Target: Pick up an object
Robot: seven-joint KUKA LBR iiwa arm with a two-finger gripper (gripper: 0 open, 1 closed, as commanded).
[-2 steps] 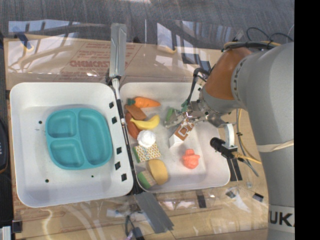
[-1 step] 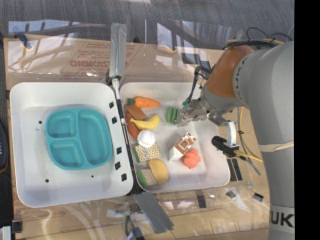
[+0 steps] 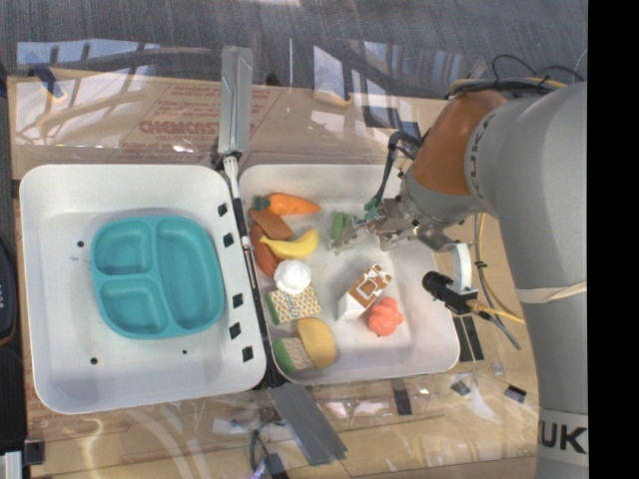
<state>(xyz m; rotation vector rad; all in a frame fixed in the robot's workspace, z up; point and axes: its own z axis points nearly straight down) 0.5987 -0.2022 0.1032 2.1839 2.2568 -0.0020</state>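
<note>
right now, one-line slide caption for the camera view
Arm's claw low in the right bin beside toy food; teal tray in the left bin.

This looked like a robotics lab. A grey industrial arm (image 3: pixel 519 158) with loose cables reached over a bench (image 3: pixel 150 118) covered in clear plastic sheeting and strips of tape. On the bench sat two white bins (image 3: pixel 40 267); the right one held toy food (image 3: pixel 290 242), the left a teal divided tray (image 3: pixel 157 274).
</note>
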